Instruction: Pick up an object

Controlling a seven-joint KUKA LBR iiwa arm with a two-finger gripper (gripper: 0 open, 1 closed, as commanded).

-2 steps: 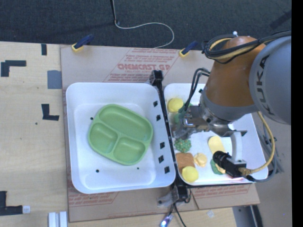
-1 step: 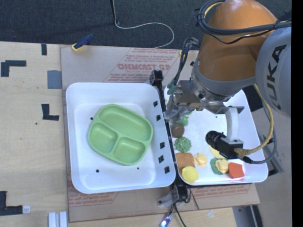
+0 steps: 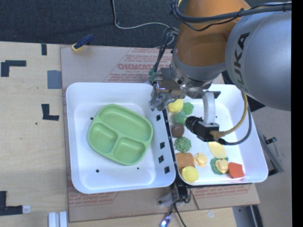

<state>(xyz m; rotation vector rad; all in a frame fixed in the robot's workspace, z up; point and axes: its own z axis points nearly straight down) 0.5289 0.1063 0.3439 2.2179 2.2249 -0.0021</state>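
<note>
In right bin (image 3: pixel 251 141): hand (image 3: pixel 163 100) low at left wall, grip unclear; toy food pile (image 3: pixel 189 145) runs lengthwise top-to-bottom.

Arm: bulky grey metal robot arm (image 3: pixel 262 51), black lettering
Band: glossy orange dome-shaped band (image 3: pixel 210 22)
Cables: black, looped over the band

Objects for pickup: small toy foods, all in the right bin (image 3: pixel 258 148).

I see a yellow piece (image 3: pixel 175 106) and a green leafy piece (image 3: pixel 188 109) at the far left of that bin, a brown piece (image 3: pixel 177 130) and a green bumpy piece (image 3: pixel 182 144) nearer, then a tan block (image 3: pixel 184 160) and a yellow round piece (image 3: pixel 190 174) at the near edge. To the right lie a pale yellow piece (image 3: pixel 200 160), a yellow slice (image 3: pixel 217 150), a green-yellow piece (image 3: pixel 220 166) and an orange-red block (image 3: pixel 236 170).
</note>
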